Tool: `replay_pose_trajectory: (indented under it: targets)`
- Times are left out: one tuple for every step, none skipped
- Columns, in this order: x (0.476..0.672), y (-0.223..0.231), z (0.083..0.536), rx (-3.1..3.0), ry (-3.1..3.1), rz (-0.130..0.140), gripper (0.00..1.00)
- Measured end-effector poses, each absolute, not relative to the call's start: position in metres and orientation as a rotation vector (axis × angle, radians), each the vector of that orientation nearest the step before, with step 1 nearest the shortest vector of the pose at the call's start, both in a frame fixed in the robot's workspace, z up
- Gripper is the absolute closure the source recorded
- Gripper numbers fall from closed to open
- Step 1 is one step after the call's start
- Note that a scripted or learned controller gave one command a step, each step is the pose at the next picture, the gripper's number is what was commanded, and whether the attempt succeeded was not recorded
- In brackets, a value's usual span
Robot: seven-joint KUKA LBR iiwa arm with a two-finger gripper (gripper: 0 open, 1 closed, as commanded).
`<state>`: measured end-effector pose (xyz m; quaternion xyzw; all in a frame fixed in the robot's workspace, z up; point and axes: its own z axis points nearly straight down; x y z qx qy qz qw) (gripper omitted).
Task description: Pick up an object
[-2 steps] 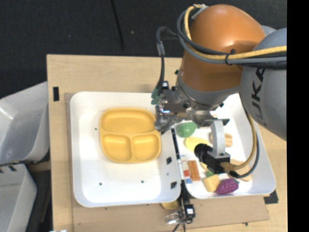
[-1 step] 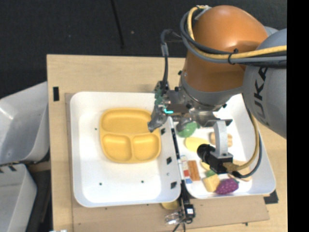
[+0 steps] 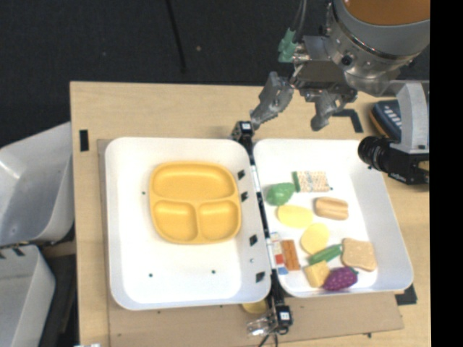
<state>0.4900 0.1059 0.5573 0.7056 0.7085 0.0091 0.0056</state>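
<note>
Clearly, the pick had barely begun. The claw (image 3: 296, 114) hung above the far edge of the counter (image 3: 87, 114), just beyond the far rim of the right bin (image 3: 376, 157), its two fingers spread apart with nothing between them. It was well above the toys, touching none of them.

Every candidate lay in the right bin. A green piece (image 3: 279, 193) sat near the divide between the bins, with a small striped packet (image 3: 311, 181) just beside it to the right. Nearer came a pale yellow piece (image 3: 292, 216), a bun-like hot dog (image 3: 331, 208) and a second yellow piece (image 3: 315, 238). Along the near side lay a slice of toast (image 3: 359, 254), a bunch of purple grapes (image 3: 340, 279), a green stick (image 3: 325, 254), a cheese-coloured wedge (image 3: 315, 273) and an orange-red bar (image 3: 289, 254). These near items crowded together, several touching.

The left bin (image 3: 123, 266) held a yellow divided tray (image 3: 195, 202), lying flat.

By my reckoning, everything was left to do: choose a target, descend, close and lift. The far items, standing more apart, looked the easier grabs.
</note>
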Motion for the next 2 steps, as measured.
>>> replay_pose_trajectory:
  targets:
    - [0.491,0.105,0.558,2.206,2.232,0.001,1.00]
    - [0.489,0.084,0.435,2.228,2.223,-0.019,1.00]
